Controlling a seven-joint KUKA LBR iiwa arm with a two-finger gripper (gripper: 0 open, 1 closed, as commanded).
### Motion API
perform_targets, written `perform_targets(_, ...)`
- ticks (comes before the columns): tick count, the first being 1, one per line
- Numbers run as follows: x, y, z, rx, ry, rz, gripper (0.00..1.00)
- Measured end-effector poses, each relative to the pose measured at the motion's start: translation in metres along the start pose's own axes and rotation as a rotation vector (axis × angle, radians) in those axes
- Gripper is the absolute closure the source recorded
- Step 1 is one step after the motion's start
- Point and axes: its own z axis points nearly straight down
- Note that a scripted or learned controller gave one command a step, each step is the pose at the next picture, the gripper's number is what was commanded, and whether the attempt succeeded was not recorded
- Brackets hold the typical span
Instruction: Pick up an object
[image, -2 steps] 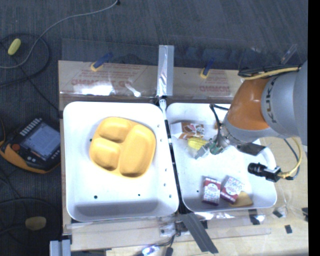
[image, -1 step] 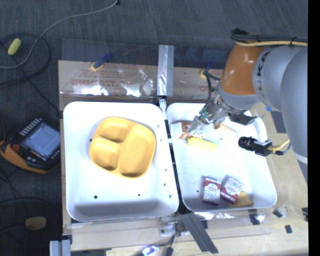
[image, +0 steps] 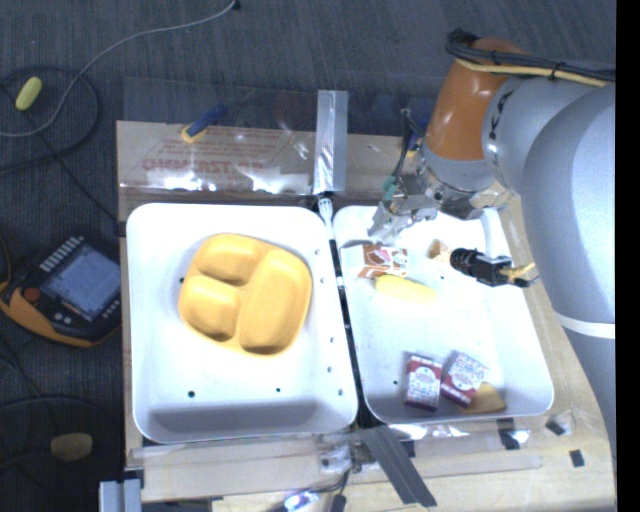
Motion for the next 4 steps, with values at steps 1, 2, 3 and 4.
perform_targets(1,0.0,0.0,0.0,0.0,-0.001,0.0,0.0)
perform_targets(2,-0.046,-0.043,0.013,0.002,-0.001,0.09,0.0)
perform_targets(3,-0.065,-0.068,0.054,0.001,0.002,0.02,0.0)
perform_targets(4,-0.06,-0.022,0.095,0.011,0.004,0.129,0.0)
